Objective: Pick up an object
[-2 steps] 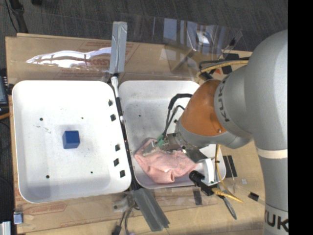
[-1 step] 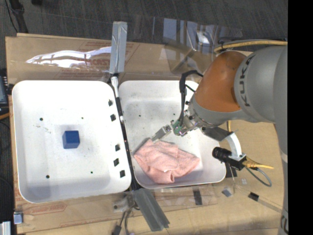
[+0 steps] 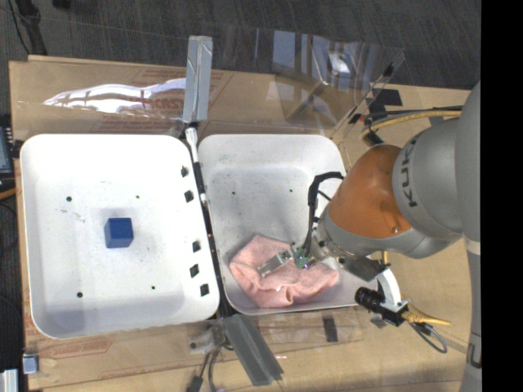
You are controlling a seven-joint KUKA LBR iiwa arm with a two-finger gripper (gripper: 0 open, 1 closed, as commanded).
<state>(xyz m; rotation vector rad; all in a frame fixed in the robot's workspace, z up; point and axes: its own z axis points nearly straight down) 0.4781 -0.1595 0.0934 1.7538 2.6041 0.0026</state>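
The grey arm with its orange band (image 3: 368, 202) leans in over the right-hand shallow white bin (image 3: 270, 158), and its hand (image 3: 282, 261) is down on the crumpled pink cloth (image 3: 282, 276) that lies against the bin's near edge, towards the near right corner. The metal fingers (image 3: 271, 265) rest on top of the cloth, roughly at its middle, pointing out towards the divider between the two bins. Whether they are parted or closed I cannot tell from here, since they lie flat against the folds and read as one pale shape; nothing shows clearly pinched between them, so I would not call the cloth held.

The cloth is a soft heap, wider than deep, its long axis running along the near wall of the bin, with one rounded end towards the divider and the other under the arm's wrist. Coming down at its centre makes sense: a limp thing gives the best bite where the folds bunch highest.

In the left-hand white bin (image 3: 49, 219) a small blue cube (image 3: 119, 232) sits alone, well apart from the arm, near the middle of that bin's floor. Both bins stand side by side on the cardboard-covered worktop (image 3: 98, 84).

I judge this to be the grasp attempt itself, with the lift not yet made.
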